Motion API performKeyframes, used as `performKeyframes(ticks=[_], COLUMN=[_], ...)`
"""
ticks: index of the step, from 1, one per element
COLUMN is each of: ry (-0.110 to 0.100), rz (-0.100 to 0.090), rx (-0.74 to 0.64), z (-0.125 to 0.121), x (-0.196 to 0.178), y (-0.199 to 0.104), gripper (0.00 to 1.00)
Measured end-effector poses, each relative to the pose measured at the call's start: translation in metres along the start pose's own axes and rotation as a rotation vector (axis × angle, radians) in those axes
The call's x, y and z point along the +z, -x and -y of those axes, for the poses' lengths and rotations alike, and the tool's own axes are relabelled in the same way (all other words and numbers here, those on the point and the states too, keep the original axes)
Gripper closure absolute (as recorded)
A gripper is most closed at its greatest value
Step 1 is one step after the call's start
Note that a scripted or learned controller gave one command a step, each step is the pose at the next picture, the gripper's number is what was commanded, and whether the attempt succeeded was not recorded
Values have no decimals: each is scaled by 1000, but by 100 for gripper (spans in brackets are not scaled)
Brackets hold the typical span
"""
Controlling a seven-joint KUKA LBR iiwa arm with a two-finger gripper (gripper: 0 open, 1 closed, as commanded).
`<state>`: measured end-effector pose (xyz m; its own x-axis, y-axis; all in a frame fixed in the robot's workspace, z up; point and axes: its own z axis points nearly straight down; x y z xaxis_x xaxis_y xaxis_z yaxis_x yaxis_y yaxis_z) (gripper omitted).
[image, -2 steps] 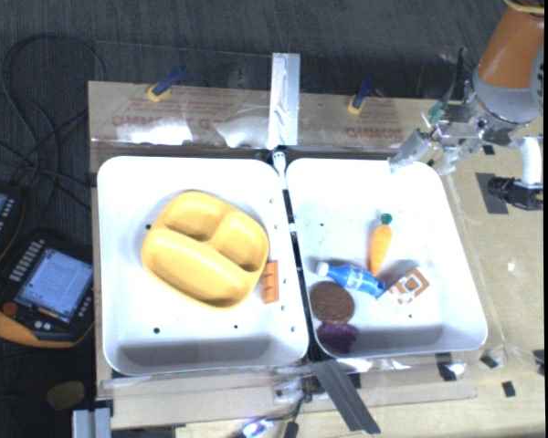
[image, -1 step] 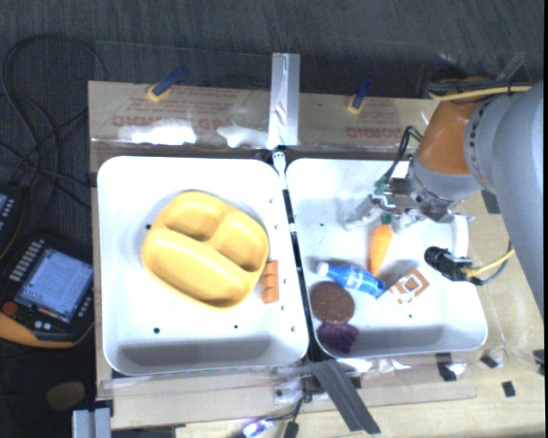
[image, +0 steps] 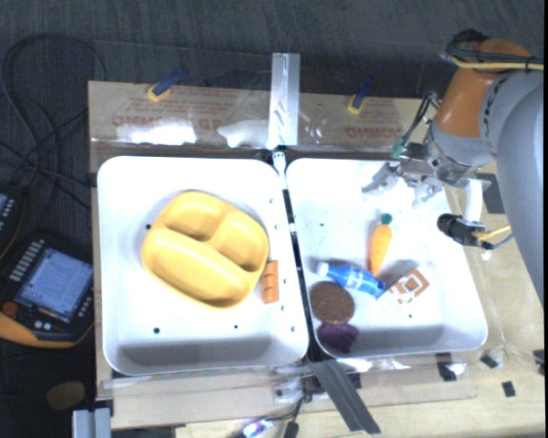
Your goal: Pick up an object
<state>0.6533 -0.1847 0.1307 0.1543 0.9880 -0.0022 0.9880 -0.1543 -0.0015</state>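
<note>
My gripper [image: 401, 188] hangs over the back of the right bin [image: 457, 322], its two fingers spread open with nothing between them. Just below it lies a toy carrot [image: 379, 245] with a green tip. Further forward lie a blue bottle [image: 352, 278], a small orange-and-white box [image: 409, 286], a brown round disc [image: 331, 302] and a purple item [image: 338, 338]. In the left bin [image: 119, 336] sits a big yellow bread-shaped toy [image: 205, 247], with a small orange block [image: 271, 281] at its right side.
A metal divider [image: 284, 99] rises behind the seam between the bins. Clear plastic sheeting held by clips [image: 164, 84] covers the board at the back. Handheld controllers [image: 46, 286] and cables lie on the floor at the left.
</note>
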Motion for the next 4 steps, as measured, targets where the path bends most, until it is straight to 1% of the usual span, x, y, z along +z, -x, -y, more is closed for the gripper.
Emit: performKeyframes(ticks=[1,2,3,4], ry=[-1,9,11,-1], rz=[0,2,1,-1], rx=[24,-51,-51,-102], z=[69,73,72,58], x=[3,42,32,-56], y=[34,-19,-19,-105], gripper=[0,0,100,100])
